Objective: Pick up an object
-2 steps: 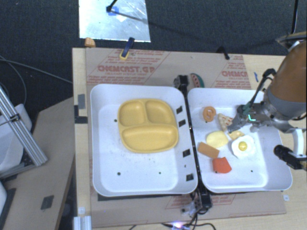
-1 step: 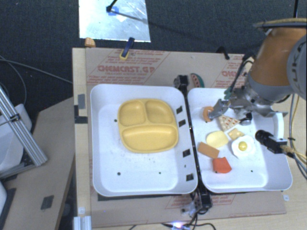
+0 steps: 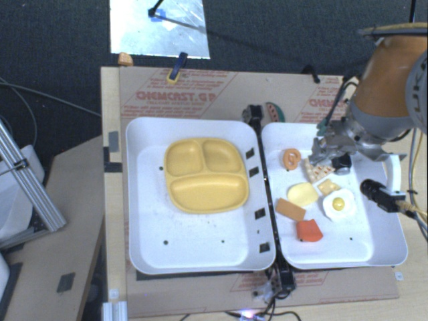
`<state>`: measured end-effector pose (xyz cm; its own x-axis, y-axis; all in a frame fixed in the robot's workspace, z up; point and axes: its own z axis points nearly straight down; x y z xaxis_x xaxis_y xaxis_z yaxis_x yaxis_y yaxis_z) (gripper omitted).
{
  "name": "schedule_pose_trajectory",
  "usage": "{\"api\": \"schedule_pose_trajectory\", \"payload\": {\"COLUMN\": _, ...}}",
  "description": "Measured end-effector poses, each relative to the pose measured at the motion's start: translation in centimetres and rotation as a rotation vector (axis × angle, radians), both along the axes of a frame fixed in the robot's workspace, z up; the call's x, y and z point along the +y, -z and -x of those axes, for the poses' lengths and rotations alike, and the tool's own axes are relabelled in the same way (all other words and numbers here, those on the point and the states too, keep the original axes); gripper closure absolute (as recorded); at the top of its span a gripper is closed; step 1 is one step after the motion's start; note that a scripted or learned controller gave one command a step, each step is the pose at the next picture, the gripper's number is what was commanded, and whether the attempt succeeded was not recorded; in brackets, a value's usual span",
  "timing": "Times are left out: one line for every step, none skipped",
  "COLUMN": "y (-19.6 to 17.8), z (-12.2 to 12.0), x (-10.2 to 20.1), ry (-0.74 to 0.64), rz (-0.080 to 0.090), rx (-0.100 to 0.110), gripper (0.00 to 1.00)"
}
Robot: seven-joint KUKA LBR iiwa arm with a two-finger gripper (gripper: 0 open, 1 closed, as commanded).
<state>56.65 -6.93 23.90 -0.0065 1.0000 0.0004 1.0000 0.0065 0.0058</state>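
On the counter (image 3: 200, 85), which is covered with brown printed cardboard, there are 2 shallow white bins side by side. The left bin (image 3: 144, 199) holds 1 yellow plastic plate (image 3: 204, 176) with 3 compartments and rounded corners.

The right bin (image 3: 381, 236) holds 6 small toy foods, close together. There is 1 orange pretzel (image 3: 291, 158) with a twisted shape, 1 tan waffle piece (image 3: 319, 172) with a grid texture, 1 pale yellow round slice (image 3: 302, 194), 1 fried egg (image 3: 338, 204) that is white with a yellow centre, 1 orange-brown wedge (image 3: 290, 210) and 1 red block (image 3: 309, 231).

The jaws (image 3: 323, 154) of the grey and orange arm (image 3: 391, 79) are low over the right bin, just above the waffle piece and beside the pretzel. I cannot tell if they are wide or narrow, and nothing is seen between them.
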Motion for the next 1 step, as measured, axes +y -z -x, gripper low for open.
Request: {"api": "schedule_pose_trajectory", "payload": {"y": 5.78, "z": 2.17, "x": 5.71, "ry": -0.002, "rz": -0.002, "rx": 0.01, "gripper": 1.0}}
